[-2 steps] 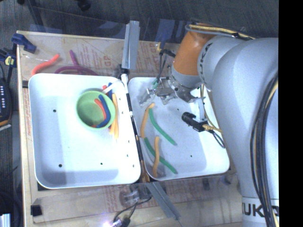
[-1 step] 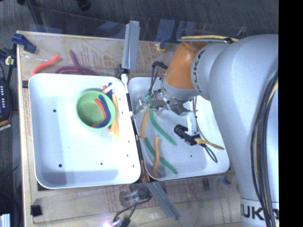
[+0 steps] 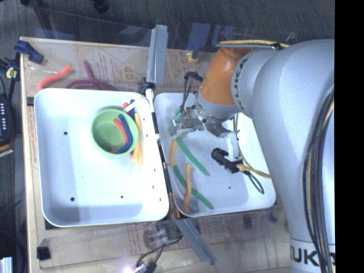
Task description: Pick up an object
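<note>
While the green bowl (image 3: 115, 132) of sticks sits far to my left in the other bin, I hang my gripper (image 3: 183, 124) low over the green strip (image 3: 192, 157) just below me, ready to pinch it.

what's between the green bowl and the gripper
In the camera view, between the green bowl in the left bin and the gripper over the right bin lie an orange stick and the bins' adjoining rims.
</note>
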### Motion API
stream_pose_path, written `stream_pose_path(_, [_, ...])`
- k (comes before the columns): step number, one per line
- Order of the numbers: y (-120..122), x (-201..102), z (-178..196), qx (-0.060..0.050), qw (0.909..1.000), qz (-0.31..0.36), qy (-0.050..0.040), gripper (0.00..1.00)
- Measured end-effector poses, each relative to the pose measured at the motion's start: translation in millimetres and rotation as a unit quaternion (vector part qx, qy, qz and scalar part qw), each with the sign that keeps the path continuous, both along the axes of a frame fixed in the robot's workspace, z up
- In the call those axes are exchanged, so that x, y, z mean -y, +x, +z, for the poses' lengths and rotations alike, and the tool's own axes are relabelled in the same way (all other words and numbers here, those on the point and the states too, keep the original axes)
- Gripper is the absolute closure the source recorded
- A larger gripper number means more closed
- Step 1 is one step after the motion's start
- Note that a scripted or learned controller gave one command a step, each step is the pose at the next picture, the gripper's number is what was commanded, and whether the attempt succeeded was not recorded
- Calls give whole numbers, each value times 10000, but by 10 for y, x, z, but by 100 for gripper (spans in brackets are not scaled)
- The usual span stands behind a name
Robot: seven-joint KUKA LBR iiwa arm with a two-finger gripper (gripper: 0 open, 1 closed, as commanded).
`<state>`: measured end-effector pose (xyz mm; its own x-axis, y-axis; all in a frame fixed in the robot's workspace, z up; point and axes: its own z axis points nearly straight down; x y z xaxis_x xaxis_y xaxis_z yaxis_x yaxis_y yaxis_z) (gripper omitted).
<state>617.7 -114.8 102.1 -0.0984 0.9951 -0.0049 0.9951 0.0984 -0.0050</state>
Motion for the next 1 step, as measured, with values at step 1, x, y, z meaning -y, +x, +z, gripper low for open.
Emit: stream_pose_path(1, [50, -162, 1083, 16, 9803, 1974, 26, 100])
